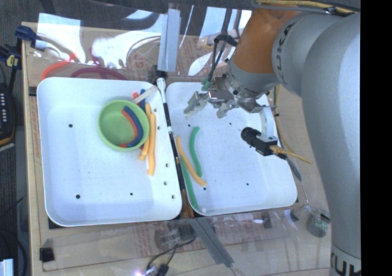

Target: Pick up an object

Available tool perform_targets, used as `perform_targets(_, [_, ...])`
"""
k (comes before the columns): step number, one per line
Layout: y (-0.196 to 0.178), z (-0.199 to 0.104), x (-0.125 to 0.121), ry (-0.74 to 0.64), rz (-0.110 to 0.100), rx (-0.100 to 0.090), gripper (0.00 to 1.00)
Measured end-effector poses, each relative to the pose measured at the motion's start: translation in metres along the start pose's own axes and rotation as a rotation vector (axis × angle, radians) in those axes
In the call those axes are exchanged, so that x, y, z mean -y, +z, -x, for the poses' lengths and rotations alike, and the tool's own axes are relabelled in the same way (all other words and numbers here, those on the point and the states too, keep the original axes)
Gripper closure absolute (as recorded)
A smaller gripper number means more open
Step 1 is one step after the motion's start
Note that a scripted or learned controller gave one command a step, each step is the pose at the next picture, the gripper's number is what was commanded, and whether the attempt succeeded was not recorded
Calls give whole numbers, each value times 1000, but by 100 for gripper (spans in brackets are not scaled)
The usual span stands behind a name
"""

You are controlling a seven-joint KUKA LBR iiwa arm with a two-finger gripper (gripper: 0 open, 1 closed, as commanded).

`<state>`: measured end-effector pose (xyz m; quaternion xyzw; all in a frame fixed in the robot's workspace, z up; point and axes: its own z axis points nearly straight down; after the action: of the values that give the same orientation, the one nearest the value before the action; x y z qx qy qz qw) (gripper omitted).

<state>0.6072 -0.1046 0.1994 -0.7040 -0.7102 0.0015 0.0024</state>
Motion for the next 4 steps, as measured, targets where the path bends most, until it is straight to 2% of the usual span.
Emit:
perform_targets(1, [107,17,13,-82,4,3,0])
perform_targets(2, [96,15,12,-88,2,-3,100])
perform_targets(3, [96,15,12,-89,2,-3,0])
perform_targets(4, [86,15,11,-95,1,-1,100])
